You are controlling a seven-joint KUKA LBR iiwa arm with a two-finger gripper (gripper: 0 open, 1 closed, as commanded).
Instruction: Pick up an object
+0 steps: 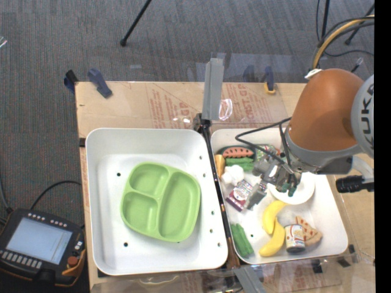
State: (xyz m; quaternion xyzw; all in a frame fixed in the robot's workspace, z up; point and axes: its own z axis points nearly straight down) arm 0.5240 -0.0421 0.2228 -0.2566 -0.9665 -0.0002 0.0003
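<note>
My gripper (266,183) hangs low over the middle of the right bin (339,224), under the orange-banded wrist. Just left of it lies a small purple and white packet (241,193). A yellow banana (273,226) lies below it, and a white disc (302,190) sits partly hidden to its right. Nothing can be made out in the gripper's grasp. A watermelon slice (237,152) and a green piece (240,162) lie at the bin's far left, with a white lump (232,174) in front of them.
A small can (295,238) and a pizza slice (309,229) sit in the right bin's near corner, and a green stick (242,240) lies along its near left side. A green divided plate (162,200) rests in the left bin (101,163). A handheld controller (40,243) sits at the lower left.
</note>
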